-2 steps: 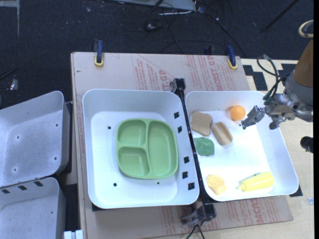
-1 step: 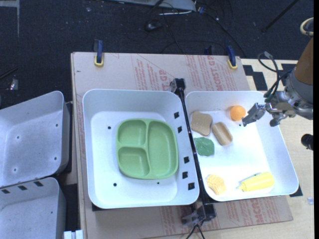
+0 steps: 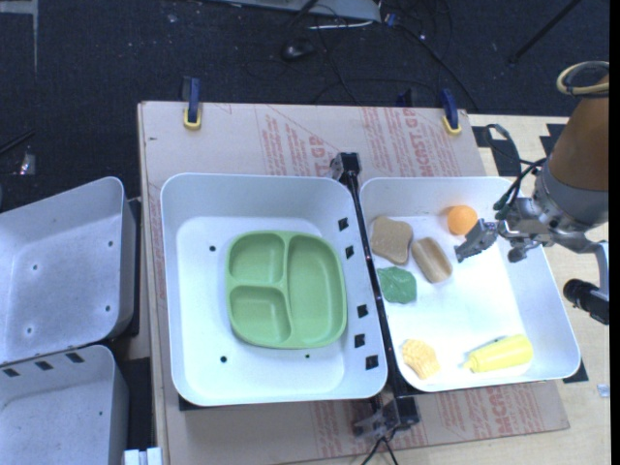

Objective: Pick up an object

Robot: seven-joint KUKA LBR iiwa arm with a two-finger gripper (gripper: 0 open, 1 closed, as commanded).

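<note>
A KUKA arm's gripper point(image 3: 481, 240) hangs over the upper right part of the right bin point(image 3: 552, 303), close beside an orange ball point(image 3: 461, 219); whether it is parted or closed cannot be told from this angle, and nothing is seen held in it. The ball, the nearest candidate for the pick, lies near the bin's far wall, just left of the gripper and apart from it. Further left sit two tan bread-like pieces, a flat slice point(image 3: 391, 239) and a roll point(image 3: 431, 260), close together, with a green leafy item point(image 3: 397, 285) just below them. Toward the near edge of the same bin lie a small yellow ridged piece point(image 3: 419, 357) and a longer yellow object point(image 3: 501, 354), well apart from the gripper. The left bin point(image 3: 184, 289) holds a green divided plate point(image 3: 288, 290). The judged risks from here: a round ball is apt to roll away if it is nudged rather than squarely straddled, and its spot near the wall leaves little room for a clean descent. A drift toward the breads could catch two pieces at once or push them aside. Any miss would come up with nothing.
</note>
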